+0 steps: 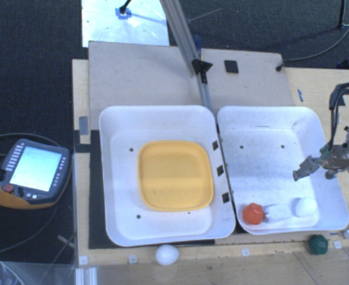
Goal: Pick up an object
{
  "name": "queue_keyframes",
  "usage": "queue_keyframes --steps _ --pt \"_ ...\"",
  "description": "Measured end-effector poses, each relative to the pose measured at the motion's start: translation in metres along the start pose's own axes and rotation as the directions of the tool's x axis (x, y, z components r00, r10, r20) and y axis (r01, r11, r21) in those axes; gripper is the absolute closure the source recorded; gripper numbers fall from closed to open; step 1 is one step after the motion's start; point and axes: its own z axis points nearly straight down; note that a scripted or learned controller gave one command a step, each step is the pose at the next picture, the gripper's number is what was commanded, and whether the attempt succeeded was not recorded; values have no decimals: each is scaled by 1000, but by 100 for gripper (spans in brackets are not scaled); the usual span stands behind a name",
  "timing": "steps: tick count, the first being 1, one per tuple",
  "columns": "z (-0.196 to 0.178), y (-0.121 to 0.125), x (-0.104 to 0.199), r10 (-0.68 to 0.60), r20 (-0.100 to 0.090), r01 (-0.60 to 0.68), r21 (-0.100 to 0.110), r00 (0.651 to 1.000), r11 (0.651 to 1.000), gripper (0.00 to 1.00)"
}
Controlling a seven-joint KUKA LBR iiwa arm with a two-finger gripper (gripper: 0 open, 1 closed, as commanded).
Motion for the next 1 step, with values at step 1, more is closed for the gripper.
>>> queue_keyframes --steps 1 --pt "62 -1 1 0 0 0 1 1000 1000 0"
